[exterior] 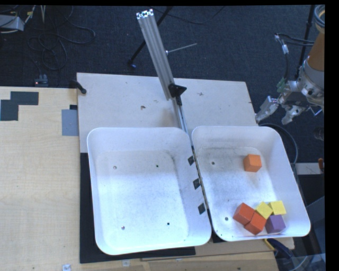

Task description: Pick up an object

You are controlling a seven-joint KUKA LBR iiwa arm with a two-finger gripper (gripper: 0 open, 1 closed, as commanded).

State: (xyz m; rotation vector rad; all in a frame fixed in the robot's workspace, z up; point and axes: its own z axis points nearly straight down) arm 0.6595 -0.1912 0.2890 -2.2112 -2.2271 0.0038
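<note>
Our claw [279, 110] hung open past the right bin's [286, 153] far corner — the orange block [252, 162] lay nearer us, inside.

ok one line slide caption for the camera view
Open gripper hovers beyond the right bin, which holds a lone orange block and a corner cluster of blocks.

No readable text, label, brand, number or sign appears anywhere in the camera view; the only marking is a small black-and-white checker pattern [145, 14] on the top end of the slanted metal rail [160, 58], and it carries no letters or digits
</note>
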